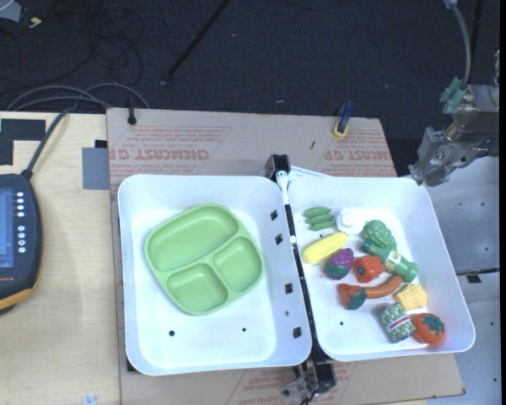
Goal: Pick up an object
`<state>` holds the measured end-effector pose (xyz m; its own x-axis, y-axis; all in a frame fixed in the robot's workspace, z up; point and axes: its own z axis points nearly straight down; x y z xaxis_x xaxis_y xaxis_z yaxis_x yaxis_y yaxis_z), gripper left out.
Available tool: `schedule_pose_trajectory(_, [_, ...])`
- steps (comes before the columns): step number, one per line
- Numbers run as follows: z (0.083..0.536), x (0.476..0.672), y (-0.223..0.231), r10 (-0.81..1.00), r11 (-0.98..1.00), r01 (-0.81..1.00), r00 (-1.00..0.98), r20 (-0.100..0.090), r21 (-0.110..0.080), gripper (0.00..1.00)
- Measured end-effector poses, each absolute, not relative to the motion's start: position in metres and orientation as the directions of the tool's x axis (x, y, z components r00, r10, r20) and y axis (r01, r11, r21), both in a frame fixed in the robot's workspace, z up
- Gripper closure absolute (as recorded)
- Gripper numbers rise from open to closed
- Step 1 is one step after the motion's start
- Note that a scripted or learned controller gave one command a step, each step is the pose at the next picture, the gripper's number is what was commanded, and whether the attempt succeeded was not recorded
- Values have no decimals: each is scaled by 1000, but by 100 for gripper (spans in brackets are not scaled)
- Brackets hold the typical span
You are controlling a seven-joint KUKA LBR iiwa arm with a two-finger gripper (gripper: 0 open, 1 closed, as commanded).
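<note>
White are the two bins: the left bin (143, 327) holds a green plate (204, 258), and the right bin (455, 302) holds a pile of toy food. My gripper (434, 160) hangs by the right bin's far corner, apart from the food. I cannot tell how it is set. The yellow corn (325, 247) lies near the divider, well away from me.

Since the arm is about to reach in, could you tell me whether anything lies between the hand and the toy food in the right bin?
Nothing visible does. The hand sits just beyond the right bin at its far right corner, and the bin floor between it and the nearest pieces, the broccoli and white piece, is bare.
</note>
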<state>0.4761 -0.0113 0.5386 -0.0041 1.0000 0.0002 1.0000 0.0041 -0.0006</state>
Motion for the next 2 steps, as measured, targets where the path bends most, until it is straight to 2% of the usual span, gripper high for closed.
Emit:
schedule_pose_trajectory(1, [497, 476, 8, 1000, 3, 1000, -3, -1, -7, 100])
schedule_pose_trajectory(2, [516, 476, 65, 1000, 6, 1000, -6, 0, -2, 100])
